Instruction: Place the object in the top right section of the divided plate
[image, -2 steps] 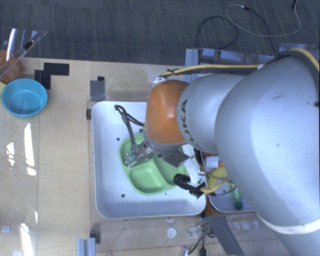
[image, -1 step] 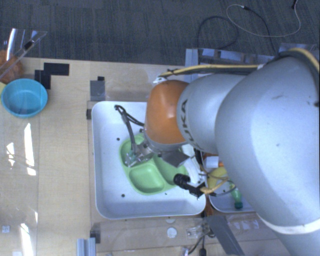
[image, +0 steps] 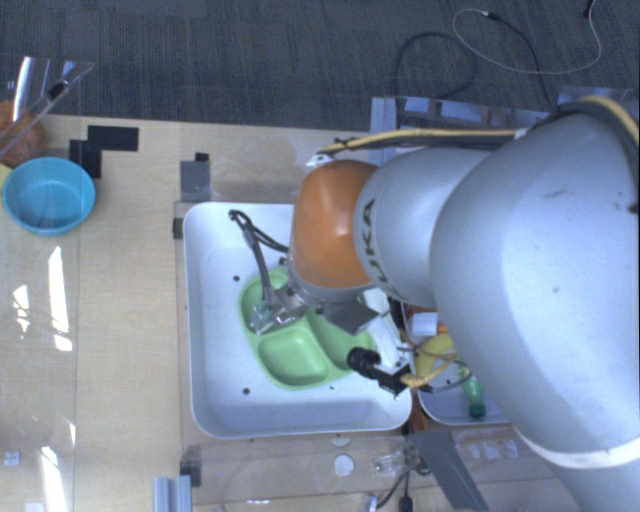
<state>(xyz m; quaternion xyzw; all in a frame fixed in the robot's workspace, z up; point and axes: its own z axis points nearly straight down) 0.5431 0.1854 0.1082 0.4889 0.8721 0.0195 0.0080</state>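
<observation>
A pale wood tabletop is filling the lower scene, with glare streaking its left side. Dark grey carpet floor is running across the top, a thin cable looping over it. A blue bowl is sitting near the left edge.

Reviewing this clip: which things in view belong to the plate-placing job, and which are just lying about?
Job:
- light green divided plastic plate
- left white shallow bin holding it
- two-finger gripper over the plate

Lying about:
- round blue plastic bowl
- yellow item
- small green item
</observation>
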